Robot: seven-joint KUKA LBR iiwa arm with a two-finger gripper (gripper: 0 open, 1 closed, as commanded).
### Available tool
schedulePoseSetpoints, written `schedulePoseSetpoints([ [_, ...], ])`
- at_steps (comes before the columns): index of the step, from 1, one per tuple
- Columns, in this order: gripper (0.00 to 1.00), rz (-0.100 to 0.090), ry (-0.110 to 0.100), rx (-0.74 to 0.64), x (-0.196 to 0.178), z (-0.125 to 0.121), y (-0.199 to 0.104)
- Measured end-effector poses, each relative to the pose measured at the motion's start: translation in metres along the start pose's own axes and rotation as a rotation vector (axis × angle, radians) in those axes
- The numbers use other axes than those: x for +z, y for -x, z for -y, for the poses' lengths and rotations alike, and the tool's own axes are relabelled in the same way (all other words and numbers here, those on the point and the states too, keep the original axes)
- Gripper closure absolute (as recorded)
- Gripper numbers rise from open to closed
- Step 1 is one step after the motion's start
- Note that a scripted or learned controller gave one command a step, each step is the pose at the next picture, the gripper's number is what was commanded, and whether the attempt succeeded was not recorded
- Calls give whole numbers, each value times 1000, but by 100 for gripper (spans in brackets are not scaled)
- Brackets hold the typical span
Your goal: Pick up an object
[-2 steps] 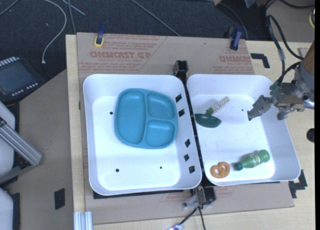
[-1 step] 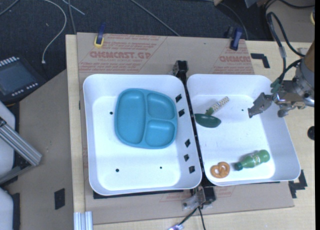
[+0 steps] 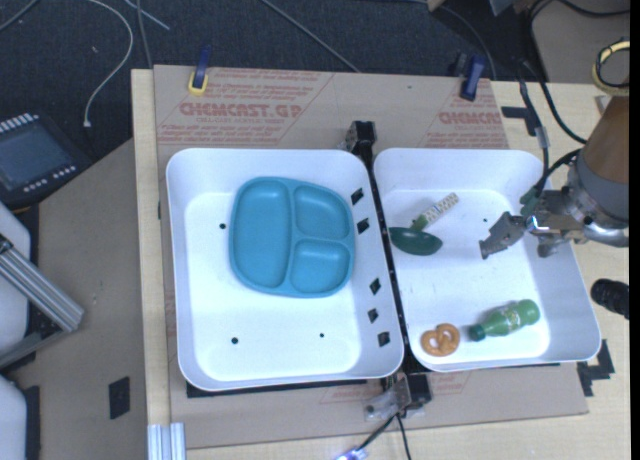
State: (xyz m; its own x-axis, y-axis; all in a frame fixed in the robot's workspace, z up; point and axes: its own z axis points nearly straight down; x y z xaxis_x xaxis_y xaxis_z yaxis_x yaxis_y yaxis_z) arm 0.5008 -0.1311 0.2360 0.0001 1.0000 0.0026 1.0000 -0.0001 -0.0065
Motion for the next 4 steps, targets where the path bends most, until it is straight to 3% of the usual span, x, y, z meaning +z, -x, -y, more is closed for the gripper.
schedulePoseSetpoints([
  [2,0,-1,0,0,104,8,-8],
  [3,100,1,7,1,90,6,-8],
  [4,100,4,12,-1,31,14,-9],
])
